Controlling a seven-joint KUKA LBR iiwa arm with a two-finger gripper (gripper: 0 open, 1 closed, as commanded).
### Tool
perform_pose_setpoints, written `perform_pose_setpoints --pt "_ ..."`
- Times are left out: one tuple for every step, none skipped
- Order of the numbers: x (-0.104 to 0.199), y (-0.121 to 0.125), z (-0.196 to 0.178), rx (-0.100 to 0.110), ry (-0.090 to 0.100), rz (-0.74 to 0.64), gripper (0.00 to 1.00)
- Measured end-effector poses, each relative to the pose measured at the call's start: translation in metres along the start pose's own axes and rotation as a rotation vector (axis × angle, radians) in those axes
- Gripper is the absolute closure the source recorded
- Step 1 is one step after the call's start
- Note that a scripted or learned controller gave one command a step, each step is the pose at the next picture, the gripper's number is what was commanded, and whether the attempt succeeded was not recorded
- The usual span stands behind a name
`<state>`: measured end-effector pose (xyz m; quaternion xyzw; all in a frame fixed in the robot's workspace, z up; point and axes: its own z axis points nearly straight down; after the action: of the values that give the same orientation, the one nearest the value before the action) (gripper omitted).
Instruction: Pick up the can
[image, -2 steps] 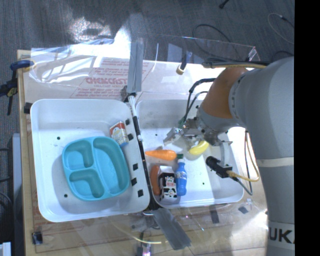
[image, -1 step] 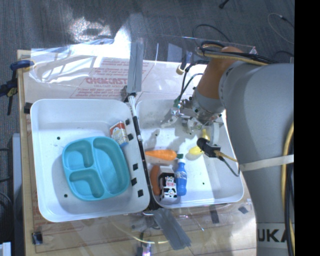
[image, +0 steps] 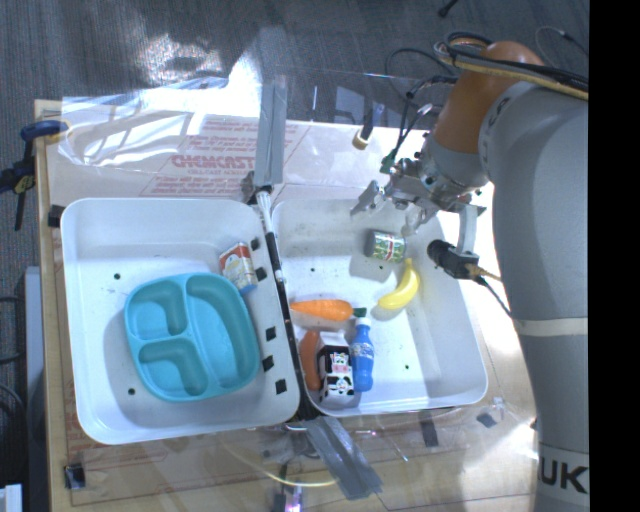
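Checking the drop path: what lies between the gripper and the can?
In the camera view the gripper hangs just above the can; the short stretch between them is bare white bin floor.

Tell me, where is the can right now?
The can lies on its side in the right bin, toward its far end, just above the banana and directly under the tool.

Teal plastic divided tray (image: 190, 337), yellow banana (image: 400, 290), orange carrot (image: 322, 311), small blue bottle (image: 361, 357), and a green-labelled metal can (image: 385, 245) in shallow white bins (image: 90, 300).
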<state>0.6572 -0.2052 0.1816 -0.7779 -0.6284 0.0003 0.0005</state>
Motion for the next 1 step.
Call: perform_pose_setpoints --pt "0.0013 0.0062 0.0649 -0.022 -0.004 -0.026 0.0"
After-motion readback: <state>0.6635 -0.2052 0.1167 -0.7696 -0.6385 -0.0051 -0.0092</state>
